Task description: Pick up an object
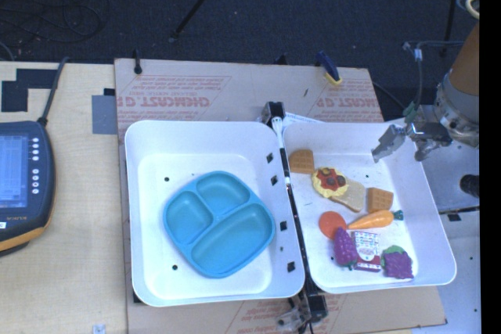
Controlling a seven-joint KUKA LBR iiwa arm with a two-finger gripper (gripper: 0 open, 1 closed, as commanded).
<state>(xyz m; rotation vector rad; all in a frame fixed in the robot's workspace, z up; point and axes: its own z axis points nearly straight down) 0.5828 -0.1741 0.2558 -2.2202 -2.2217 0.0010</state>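
The right white bin (427, 192) holds several toy foods: a brown bread piece (301, 161), a pizza slice (337, 186), a tan cracker (380, 199), an orange carrot (372, 220), a red tomato (330, 223), purple grapes (398, 262), another purple bunch (344, 246) and a small red-and-white carton (366, 248). My gripper (407, 141) hovers over the bin's far right corner, above and to the right of the food. Its fingers are spread open with nothing between them.
The left white bin (149, 145) holds a blue divided plate (219, 223). A teach pendant (19, 176) lies at the left edge of the bench. A blue clamp (330, 68) sits on the cardboard behind the bins.
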